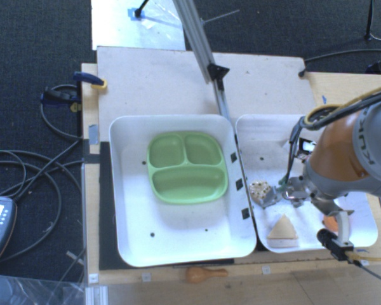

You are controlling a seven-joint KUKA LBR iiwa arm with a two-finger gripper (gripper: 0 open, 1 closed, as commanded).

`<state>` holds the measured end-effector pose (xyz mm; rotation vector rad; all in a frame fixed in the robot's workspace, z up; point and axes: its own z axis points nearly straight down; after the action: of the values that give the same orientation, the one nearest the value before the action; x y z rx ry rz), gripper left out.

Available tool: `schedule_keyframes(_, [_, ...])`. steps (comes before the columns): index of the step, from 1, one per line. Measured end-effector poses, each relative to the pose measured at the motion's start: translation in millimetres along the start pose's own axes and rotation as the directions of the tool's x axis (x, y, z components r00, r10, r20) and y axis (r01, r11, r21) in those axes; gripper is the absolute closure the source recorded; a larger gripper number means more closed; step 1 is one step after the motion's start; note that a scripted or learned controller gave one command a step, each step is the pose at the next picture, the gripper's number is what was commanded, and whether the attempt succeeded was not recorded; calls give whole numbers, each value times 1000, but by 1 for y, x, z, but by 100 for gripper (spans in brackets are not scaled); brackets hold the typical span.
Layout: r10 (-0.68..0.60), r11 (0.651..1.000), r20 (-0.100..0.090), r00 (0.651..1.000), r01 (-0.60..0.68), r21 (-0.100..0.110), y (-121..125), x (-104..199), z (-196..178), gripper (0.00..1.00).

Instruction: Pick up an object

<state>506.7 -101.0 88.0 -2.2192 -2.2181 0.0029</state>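
Note:
The right bin (pixel 267 135) holds a small speckled brown-and-white object (pixel 260 189), a tan wedge-shaped piece (pixel 282 228) near the front wall, and a small orange object (pixel 331 222) partly hidden by the arm. My gripper (pixel 274 195) is low in this bin, right beside the speckled object and just above the wedge. The grey arm with its orange band (pixel 336 151) comes in from the right. I cannot see anything held.
The left bin (pixel 130 234) holds a green divided plate (pixel 187 168). A slanted metal pole (pixel 200 40) ends above the wall between the bins. A tan wooden object (pixel 206 273) lies on the bench in front. Cables and a blue clamp (pixel 86 80) lie at the left.

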Motion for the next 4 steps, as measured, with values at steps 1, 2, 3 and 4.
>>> schedule_keyframes(1, [1, 1000, 1, 1000, -1, -7, 2, 0, -13, 100])
schedule_keyframes(2, [0, 1000, 3, 1000, 0, -11, -4, -7, -67, 100])
schedule_keyframes(3, [-8, 1000, 3, 1000, 8, -12, 0, -1, -112, 100])
schedule_keyframes(4, [-7, 1000, 2, 1000, 7, -9, 2, -1, -129, 100])
